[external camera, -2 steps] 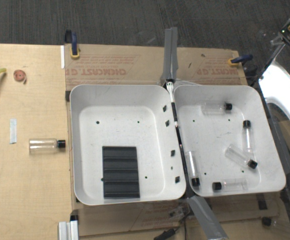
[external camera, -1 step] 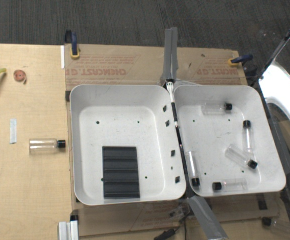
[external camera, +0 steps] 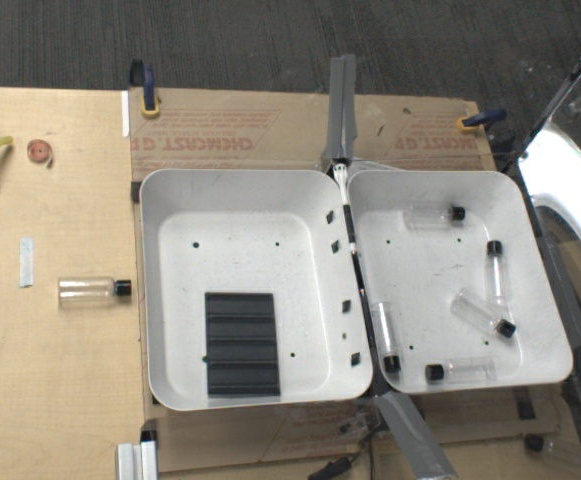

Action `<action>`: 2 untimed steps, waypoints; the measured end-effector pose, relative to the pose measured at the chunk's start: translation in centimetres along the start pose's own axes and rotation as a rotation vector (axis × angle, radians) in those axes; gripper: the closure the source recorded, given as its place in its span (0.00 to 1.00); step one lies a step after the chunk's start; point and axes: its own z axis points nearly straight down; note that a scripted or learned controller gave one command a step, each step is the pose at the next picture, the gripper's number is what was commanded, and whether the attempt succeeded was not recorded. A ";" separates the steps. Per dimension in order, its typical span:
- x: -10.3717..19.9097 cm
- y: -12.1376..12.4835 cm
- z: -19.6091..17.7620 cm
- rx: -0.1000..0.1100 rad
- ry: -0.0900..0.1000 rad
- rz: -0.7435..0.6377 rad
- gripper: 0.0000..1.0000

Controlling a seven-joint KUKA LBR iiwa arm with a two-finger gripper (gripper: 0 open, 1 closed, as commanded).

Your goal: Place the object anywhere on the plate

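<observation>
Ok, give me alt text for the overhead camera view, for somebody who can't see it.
Two shallow white bins sit side by side on a bench: the left bin holds a dark ridged plate, and the right bin holds five clear black-capped vials. Another vial lies outside, left of the bins.

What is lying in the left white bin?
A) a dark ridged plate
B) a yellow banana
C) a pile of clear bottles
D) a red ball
A: a dark ridged plate lies flat on the floor of the left bin; the clear bottles are in the right bin.
</observation>
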 end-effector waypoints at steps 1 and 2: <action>5.6 0.6 0.1 0.000 0.000 0.251 0.00; 1.1 5.0 0.0 0.001 0.000 0.404 0.00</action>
